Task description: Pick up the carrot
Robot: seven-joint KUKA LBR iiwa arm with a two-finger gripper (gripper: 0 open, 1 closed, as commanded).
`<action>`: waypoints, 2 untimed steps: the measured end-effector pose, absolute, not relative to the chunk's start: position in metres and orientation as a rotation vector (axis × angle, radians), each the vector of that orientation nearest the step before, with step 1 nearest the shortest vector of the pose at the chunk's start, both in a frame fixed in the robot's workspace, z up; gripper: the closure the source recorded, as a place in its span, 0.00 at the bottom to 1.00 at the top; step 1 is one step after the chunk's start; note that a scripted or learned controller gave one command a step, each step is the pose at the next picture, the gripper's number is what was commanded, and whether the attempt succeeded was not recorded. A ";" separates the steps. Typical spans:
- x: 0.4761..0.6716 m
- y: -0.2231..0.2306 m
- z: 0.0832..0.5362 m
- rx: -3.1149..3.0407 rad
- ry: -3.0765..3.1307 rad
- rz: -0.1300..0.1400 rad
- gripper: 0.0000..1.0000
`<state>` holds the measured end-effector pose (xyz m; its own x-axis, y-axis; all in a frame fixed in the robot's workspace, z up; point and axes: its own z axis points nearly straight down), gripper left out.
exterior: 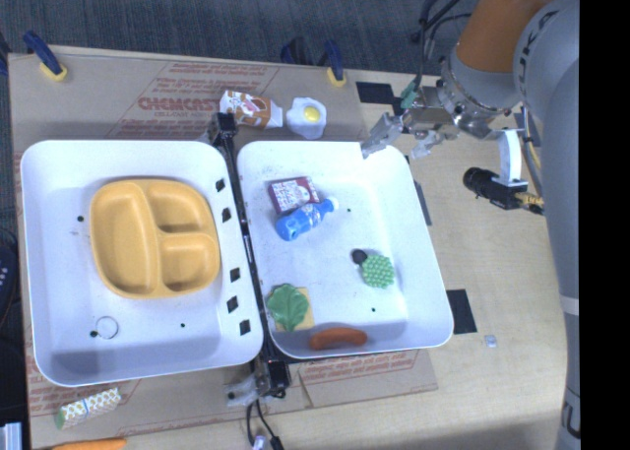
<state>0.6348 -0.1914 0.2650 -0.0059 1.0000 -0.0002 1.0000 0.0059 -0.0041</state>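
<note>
L bin point(59, 340) is holding a smooth yellow compartment tray point(155, 236). R bin point(418, 241): blue bottle point(300, 220), bumpy green ball point(378, 271), and the carrot point(339, 338), glossy orange, is lying along the near wall. Gripper point(397, 143) is hovering over the far R corner w/ fingers spread, pinching nothing, well apart from the carrot.
</note>
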 end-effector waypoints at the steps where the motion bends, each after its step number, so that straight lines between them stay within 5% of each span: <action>1: 0.641 -0.142 0.140 -1.747 -2.607 0.003 0.00; 2: 0.499 -0.053 0.192 -1.575 -2.714 0.002 0.00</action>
